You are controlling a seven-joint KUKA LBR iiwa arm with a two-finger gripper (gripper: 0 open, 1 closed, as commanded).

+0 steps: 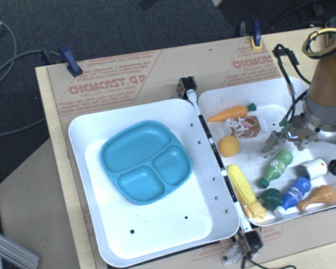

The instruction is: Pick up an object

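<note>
hovering low over the right bin (pixel 257 90), the gripper (pixel 277 141) was in approach w/ nothing visibly held, finger spread unclear, just above the green bottle (pixel 275 167); next prob. needed a descent & close.

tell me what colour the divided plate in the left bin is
Light blue. The divided plate shows best in the camera view, lying in the left bin.
</note>
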